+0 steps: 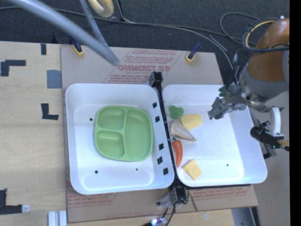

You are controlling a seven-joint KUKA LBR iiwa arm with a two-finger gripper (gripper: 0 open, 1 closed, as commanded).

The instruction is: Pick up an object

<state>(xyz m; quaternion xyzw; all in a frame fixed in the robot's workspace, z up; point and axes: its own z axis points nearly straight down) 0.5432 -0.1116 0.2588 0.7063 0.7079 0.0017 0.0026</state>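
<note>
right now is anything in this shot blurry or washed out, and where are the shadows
Camera view: the grey pole crossing the top left is soft and out of focus; the green divided plate and the toy foods, such as the yellow block, look reasonably sharp. The white bins are bright, with detail faint on their floors. The gripper casts only a soft shadow; lighting is even.

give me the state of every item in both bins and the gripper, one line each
green tray: lying flat in the left bin, nothing in its compartments
green piece: right bin, by the divider
yellow piece: lying beside the green piece
beige wedge: lying on its side
red pepper: lying along the divider
yellow block: lying apart
gripper: above the right bin, holding nothing
</note>
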